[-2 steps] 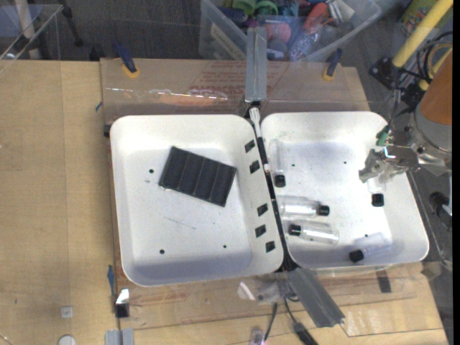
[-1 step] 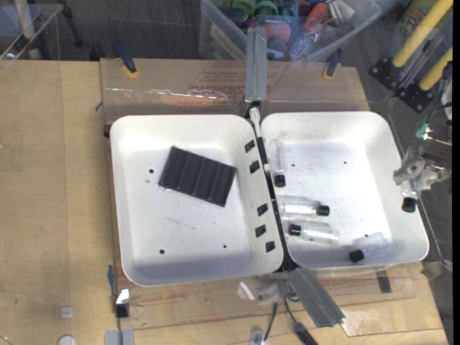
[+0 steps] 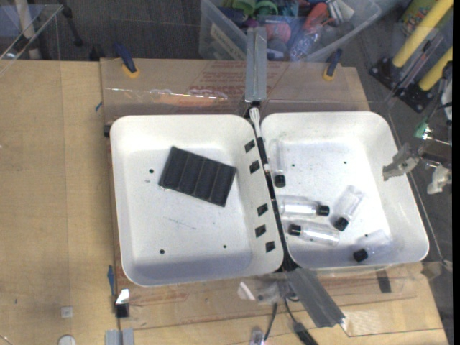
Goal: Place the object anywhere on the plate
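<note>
Bottles [image 3: 305, 209] lie scattered toward the near edge of the right bin [image 3: 374, 131]; we judge them ready for picking. Our gripper [image 3: 402, 162] hangs at that bin's right rim. The dark plate [image 3: 197, 176] waits in the left bin [image 3: 136, 192].

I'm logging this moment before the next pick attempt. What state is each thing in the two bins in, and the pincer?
Dark ridged plate: lying flat in the left bin, nothing on it.
Clear bottles with black caps: several, all on their sides in the right bin, none on the plate.
Pincer: at the right bin's right rim, nothing visibly held; too blurred to tell more.
</note>
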